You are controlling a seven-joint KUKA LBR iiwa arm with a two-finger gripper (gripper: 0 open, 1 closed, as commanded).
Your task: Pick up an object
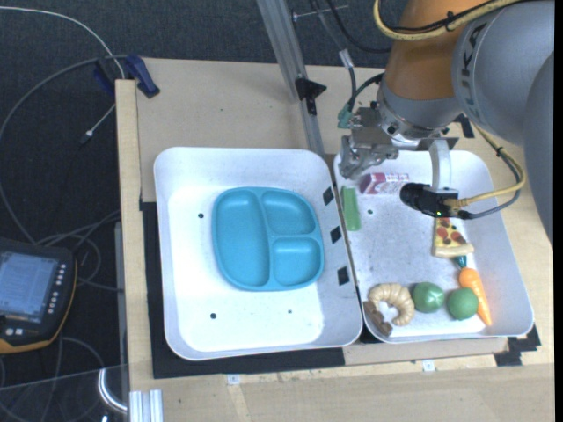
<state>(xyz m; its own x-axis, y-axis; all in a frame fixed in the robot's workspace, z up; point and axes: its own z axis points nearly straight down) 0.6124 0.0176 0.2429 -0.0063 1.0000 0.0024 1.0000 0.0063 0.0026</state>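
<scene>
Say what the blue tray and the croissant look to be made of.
Blue tray: likely moulded plastic, judging by its even colour, soft sheen and rounded compartments. Croissant: probably a plastic or rubber toy, with uniform tan ridges, though the view leaves this open.

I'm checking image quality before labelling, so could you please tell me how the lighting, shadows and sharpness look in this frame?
Camera view: lighting is even and soft, with only faint shadows beside the blue plastic divided tray in the left white bin; the small toy foods in the right white bin are sharp, while the large grey and orange arm looms near the lens, slightly soft; the gripper is cluttered with cables.
</scene>
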